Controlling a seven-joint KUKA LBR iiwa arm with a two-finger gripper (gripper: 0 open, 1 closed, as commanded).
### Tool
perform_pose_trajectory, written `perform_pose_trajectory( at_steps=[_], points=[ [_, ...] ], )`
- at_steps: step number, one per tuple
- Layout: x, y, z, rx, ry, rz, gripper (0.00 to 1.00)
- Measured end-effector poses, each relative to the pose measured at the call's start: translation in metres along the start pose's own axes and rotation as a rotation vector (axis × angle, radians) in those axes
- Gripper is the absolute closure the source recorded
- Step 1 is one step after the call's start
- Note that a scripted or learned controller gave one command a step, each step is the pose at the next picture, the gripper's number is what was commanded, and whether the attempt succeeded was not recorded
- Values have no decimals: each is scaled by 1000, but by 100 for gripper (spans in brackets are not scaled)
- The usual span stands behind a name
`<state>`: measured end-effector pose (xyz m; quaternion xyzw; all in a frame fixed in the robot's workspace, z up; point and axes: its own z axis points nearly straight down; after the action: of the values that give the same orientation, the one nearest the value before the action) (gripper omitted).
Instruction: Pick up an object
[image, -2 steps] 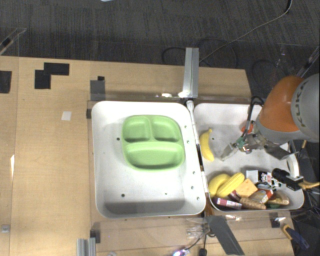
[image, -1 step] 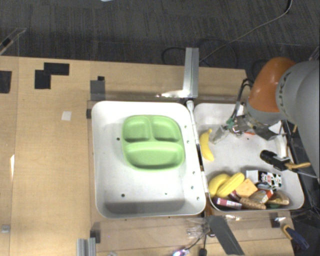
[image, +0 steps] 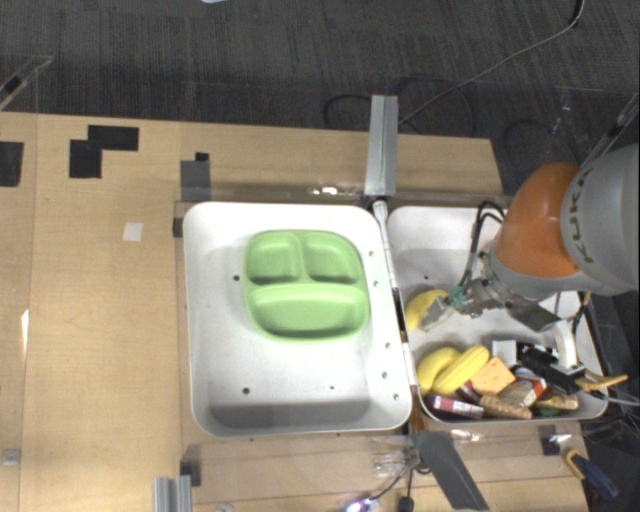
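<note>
The arm (image: 590, 225) is cut off by the picture's right edge, so its upper length cannot be followed; its orange band and grey body cover the right wall and much of the floor of the right bin (image: 430, 235); the hand (image: 452, 302) is small and blurred, and whether it grips anything cannot be told; the yellow thing (image: 425, 308) beside it is partly hidden behind it; the small things (image: 510, 390) heaped along the bin's near edge overlap one another and are too small to name apart; a dark tool (image: 590, 475) at the surface's lower right corner runs out of the picture.
</note>
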<state>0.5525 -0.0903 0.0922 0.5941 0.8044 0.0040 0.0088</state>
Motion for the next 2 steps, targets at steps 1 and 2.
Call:
perform_pose_trajectory(
  at_steps=[1, 2],
  points=[
    [-25, 61, 3, 2, 3, -81, 0],
    [-46, 110, 6, 10, 6, 86, 0]
  ],
)
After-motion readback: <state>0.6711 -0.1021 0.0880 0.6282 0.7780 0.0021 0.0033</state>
